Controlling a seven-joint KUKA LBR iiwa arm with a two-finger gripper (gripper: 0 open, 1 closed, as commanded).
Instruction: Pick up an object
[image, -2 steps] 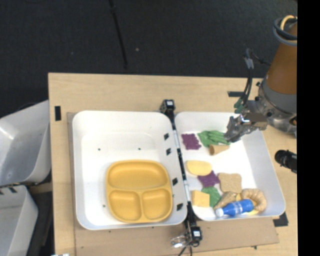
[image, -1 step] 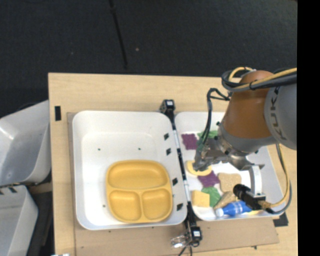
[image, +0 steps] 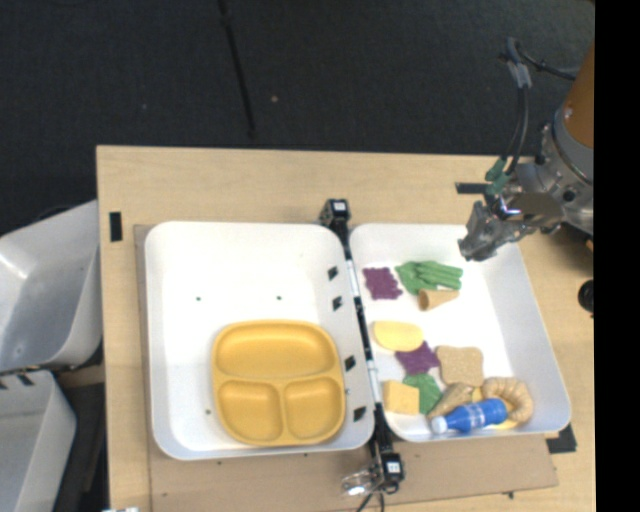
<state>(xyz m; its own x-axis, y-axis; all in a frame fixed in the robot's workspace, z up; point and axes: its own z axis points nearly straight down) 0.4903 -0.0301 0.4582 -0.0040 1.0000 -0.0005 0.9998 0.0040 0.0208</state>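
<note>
Above right bin's (image: 520, 300) corner, end effector (image: 483, 243)

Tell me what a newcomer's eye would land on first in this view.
The big yellow three-compartment plastic tray in the left white bin stands out first. Next comes the clutter of small toy foods in the right white bin, with a blue plastic bottle lying at its near edge. The grey gripper hangs over that bin's far right corner.

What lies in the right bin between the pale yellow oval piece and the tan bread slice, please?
In the camera view, a purple leafy piece lies between the pale yellow oval piece and the tan bread slice, just below the oval and left of the bread.
</note>
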